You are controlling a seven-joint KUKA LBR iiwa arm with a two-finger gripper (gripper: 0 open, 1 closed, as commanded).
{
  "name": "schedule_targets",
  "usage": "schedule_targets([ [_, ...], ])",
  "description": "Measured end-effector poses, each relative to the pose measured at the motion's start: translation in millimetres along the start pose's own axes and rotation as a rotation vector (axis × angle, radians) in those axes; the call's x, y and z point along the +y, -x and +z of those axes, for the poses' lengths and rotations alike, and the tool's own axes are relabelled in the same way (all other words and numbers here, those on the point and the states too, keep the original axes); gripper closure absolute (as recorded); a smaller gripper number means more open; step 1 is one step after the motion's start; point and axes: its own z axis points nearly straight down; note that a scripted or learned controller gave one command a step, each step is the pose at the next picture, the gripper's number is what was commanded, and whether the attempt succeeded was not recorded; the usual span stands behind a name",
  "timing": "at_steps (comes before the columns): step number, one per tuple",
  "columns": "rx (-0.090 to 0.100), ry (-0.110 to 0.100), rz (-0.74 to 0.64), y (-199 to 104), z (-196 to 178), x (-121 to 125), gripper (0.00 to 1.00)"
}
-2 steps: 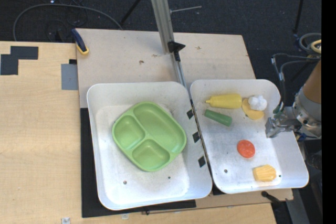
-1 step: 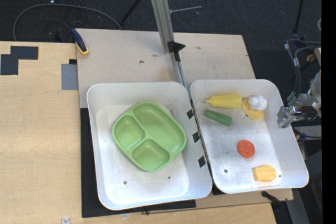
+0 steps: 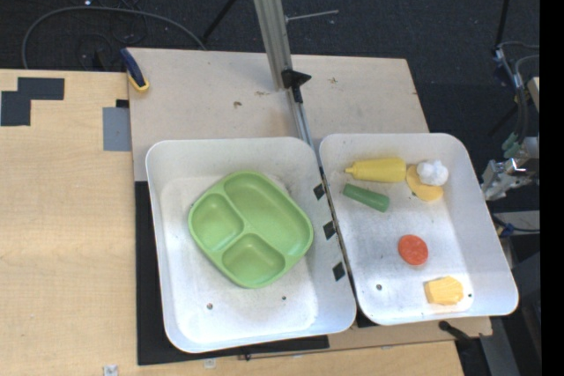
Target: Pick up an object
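- Gripper point(image 3: 509, 165) sits at the right edge, outside the right bin point(image 3: 476, 216); whether it is open, I cannot tell.
- Right bin: yellow bottle point(image 3: 377, 170), green stick point(image 3: 366, 197), red ball point(image 3: 412, 249), yellow block point(image 3: 444, 290).
- Left bin point(image 3: 176, 295): green tray point(image 3: 250, 228).

No readable text, labels or numbers, as far as visible.

— What sat on the bench point(image 3: 370, 92)?
— Two shallow white bins, side by side and touching. The left bin point(image 3: 176, 277) and the right bin point(image 3: 476, 224) both rested on its pale board.
— Anything else?
— An upright metal post point(image 3: 271, 22) stood behind them, and a blue-and-yellow tool point(image 3: 135, 71) lay at the back left corner.
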Motion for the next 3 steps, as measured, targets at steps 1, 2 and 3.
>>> schedule_targets([
  [1, 0.004, -0.006, -0.004, -52, 18, 5, 1.00],
  [2, 0.004, -0.007, -0.004, -115, 28, 2, 1.00],
  [3, 0.004, -0.006, -0.004, -169, 28, 8, 1.00],
])
